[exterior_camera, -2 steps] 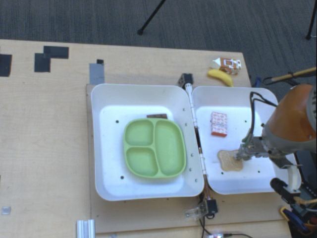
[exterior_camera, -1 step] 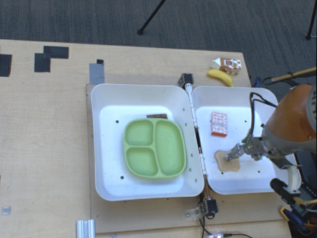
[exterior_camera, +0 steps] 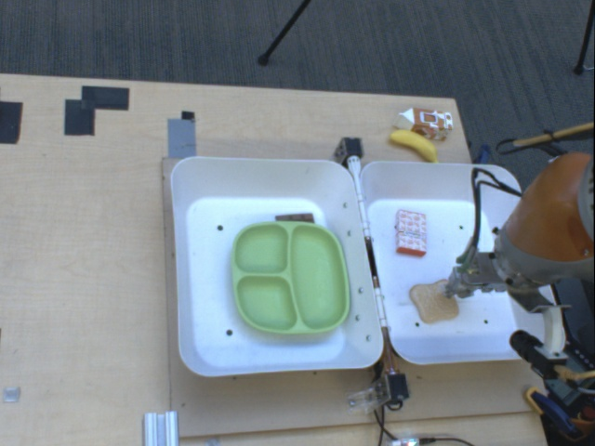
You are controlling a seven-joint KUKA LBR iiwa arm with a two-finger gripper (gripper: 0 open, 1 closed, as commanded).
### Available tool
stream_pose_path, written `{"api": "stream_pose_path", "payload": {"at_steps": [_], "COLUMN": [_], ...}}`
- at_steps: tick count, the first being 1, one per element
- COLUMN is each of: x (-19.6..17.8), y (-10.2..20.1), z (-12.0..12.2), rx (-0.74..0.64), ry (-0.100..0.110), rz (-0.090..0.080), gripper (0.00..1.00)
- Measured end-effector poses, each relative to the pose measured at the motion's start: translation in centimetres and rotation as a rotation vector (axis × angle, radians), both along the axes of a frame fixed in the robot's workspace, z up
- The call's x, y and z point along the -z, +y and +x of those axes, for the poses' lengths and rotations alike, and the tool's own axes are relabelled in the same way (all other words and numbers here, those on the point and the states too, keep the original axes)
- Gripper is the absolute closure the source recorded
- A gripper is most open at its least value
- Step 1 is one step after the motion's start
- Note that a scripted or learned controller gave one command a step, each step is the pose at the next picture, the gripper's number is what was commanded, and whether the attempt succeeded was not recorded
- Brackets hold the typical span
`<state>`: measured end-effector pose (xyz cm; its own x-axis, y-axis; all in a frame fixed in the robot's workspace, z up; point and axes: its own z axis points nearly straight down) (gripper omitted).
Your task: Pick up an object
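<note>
Tan toast slice [exterior_camera: 435, 302] lying in right bin [exterior_camera: 483, 347], gripper [exterior_camera: 458, 287] hovering at its right edge; jaws' spread unreadable. Worth centring over the slice before descending, squeezing gently.

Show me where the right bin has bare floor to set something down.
In the right bin, floor is bare along the far wall above the red-and-white packet, and along the near wall below the toast slice. The strip between packet and toast is narrow. It is crowded at the toast's right edge, where the tool sits.
</note>
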<state>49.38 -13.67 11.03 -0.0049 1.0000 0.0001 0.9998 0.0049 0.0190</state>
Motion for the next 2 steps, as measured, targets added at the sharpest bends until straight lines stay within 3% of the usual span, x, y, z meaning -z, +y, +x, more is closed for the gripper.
{"api": "stream_pose_path", "payload": {"at_steps": [1,2], "x": [0.0,2.4], "y": [0.0,5.4], "z": [0.0,-0.5], "rx": [0.000,0.002], "ry": [0.000,0.011], "rz": [0.000,-0.002], "gripper": [0.00,0.00]}}
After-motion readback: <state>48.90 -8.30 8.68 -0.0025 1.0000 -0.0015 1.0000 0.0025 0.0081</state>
